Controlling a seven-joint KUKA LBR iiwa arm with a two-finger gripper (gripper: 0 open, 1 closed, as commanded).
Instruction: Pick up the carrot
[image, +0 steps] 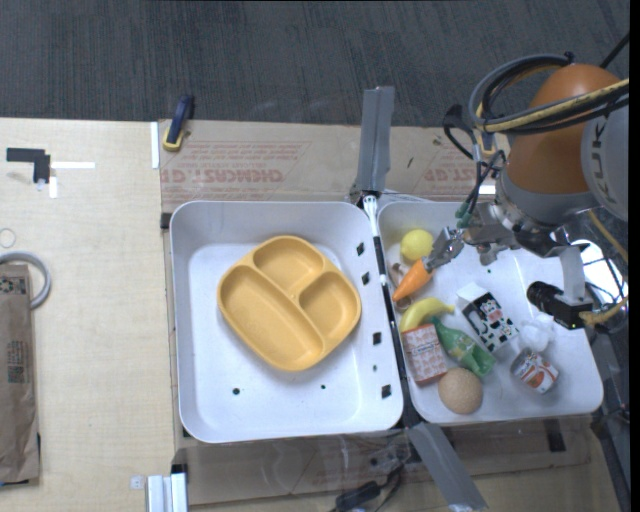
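Observation:
The orange carrot (411, 280) lies slanted in the right bin (585, 392), close to that bin's left wall, with its thin end pointing down-left. My gripper (443, 248) hangs over the upper left part of the right bin, right at the carrot's upper, thick end. The gripper's tip meets that end of the carrot; the view is too small there to tell whether the carrot is held. The grey arm with its orange band (558, 130) comes in from the upper right.
Around the carrot in the right bin are a lemon (416, 244), a banana (425, 312), a red packet (426, 354), a green item (466, 350), a brown egg-shaped thing (460, 391), a black-and-white carton (487, 318) and a small can (535, 371). A yellow divided plate (288, 301) sits in the left bin (195, 330).

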